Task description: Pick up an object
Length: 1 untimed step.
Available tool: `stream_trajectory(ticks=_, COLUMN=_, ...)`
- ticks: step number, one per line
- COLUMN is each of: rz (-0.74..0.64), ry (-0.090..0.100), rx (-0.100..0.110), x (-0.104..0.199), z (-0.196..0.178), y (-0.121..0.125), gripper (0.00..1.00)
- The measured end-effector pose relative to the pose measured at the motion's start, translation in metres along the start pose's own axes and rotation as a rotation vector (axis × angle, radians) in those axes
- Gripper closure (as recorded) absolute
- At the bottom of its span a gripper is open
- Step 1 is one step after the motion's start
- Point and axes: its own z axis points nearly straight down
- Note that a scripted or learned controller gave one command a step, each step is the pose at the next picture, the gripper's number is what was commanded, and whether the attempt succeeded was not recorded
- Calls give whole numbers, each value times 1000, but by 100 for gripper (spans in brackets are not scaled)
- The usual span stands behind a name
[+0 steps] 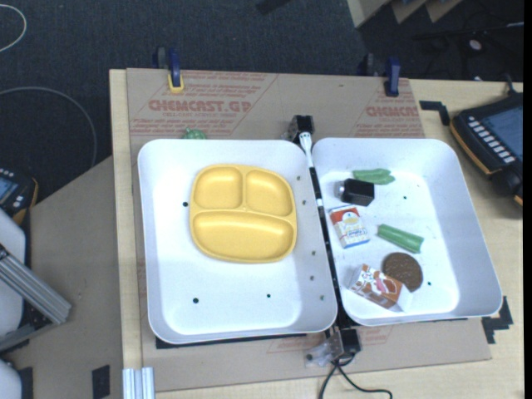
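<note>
bench (249, 98): brown board clamped at its far edge, carrying both bins side by side; a bare strip of it lies beyond the bins.
left bin (166, 289): shallow, white, rounded corners; its right rim meets the right bin's left rim along the middle seam.
right bin (465, 223): shallow, white; open floor along its far and right sides.
yellow tray (243, 213): three compartments, lying flat in the far half of the left bin; wide bare floor in front of it, narrower margins to left and right.
brown disc (402, 270): near front of right bin, just beside the snack packet.
snack packet (376, 286): red and white, tilted, at the front rim.
red carton (349, 226): close to the left rim, mid bin.
green pod (400, 238): lies slanted, mid bin, apart from the others.
black block (357, 192): near the far left of the bin.
green pepper (371, 175): just beyond the black block.
arm and end effector: pose and finger state cannot be told.
</note>
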Motion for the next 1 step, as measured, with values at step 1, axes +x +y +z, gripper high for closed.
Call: stream_trajectory(ticks=1, rz=2, ry=8, rx=19, x=1, z=83, y=-1, gripper=100)
